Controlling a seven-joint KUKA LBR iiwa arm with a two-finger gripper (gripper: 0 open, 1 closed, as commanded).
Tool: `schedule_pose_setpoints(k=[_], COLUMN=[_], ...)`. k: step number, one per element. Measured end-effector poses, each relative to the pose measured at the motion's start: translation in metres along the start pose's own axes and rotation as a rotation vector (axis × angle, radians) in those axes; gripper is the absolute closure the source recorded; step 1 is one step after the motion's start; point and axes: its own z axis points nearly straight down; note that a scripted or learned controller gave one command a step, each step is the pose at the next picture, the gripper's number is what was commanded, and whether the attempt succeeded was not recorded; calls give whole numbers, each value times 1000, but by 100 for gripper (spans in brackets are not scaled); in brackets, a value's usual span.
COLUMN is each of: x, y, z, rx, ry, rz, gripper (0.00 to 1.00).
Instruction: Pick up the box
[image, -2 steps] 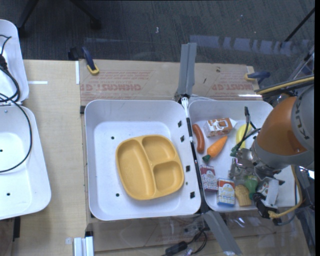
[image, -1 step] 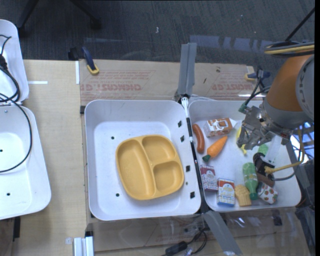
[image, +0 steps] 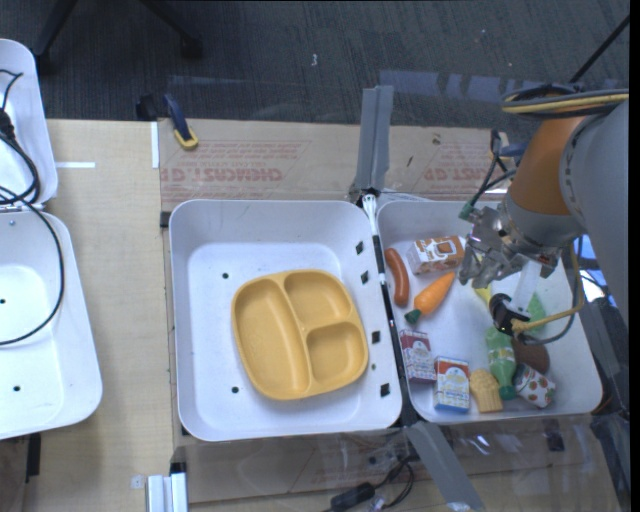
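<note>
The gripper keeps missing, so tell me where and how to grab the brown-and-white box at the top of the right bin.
Judging by its pose, take the brown-and-white box across its short sides, coming straight down. It lies flat with its long axis roughly left to right. The carrot lies close below it and the sausage to its left, so avoid a low sideways approach. The gripper hovers at its right end.

The desk (image: 110, 450) is light brown wood. Two white bins sit on it side by side, the left bin (image: 200, 330) and the right bin (image: 585, 380), touching in the middle.
</note>
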Motion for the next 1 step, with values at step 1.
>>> schedule_pose_setpoints(k=[1], x=[12], y=[63], z=[-213], rx=[-1], ry=[1], rz=[155], gripper=[0])
